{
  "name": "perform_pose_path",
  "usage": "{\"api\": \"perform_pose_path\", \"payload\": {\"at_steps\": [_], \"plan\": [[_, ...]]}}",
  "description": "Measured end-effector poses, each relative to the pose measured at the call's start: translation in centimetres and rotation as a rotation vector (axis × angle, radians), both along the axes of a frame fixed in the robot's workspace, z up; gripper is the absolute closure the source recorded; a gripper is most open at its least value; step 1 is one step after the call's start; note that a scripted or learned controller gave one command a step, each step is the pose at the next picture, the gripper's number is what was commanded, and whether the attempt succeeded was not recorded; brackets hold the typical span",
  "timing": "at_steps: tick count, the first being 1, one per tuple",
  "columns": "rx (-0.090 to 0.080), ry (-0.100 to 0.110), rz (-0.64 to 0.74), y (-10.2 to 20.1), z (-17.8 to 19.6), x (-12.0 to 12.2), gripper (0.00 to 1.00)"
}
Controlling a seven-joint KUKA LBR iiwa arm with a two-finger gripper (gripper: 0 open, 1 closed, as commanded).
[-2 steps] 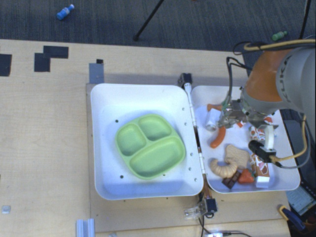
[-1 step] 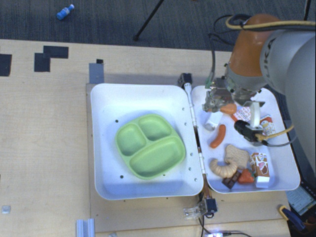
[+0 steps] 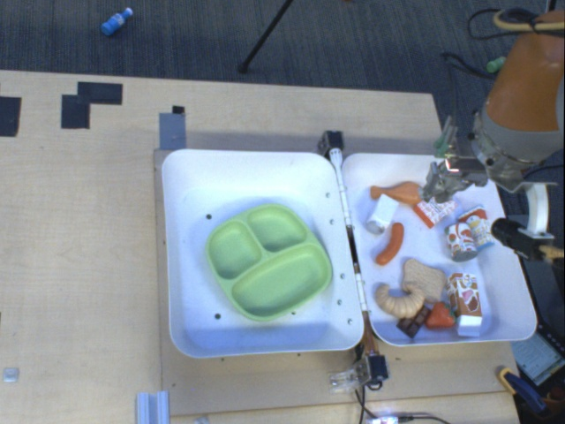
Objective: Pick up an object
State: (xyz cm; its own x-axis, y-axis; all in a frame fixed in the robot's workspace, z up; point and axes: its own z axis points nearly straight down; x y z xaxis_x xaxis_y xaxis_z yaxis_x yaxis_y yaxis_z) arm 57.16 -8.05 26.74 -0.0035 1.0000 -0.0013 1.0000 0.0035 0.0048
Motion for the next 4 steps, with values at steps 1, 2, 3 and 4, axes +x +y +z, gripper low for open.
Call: {"api": "perform_pose_path", "payload": {"at_steps": [1,2,3,4], "plan": [[0.001,0.001,0.000,0.1,-0.1,0.0,0.00],[0.002,0.006,-0.001,-0.6,-13.2,-1.2,0.00],[0.001,0.000,-0.001,-1.0,-18.1,-0.5,0.00],[0.001,-0.005,0.000,-1.0,-17.0,-0.3,1.00]]}}
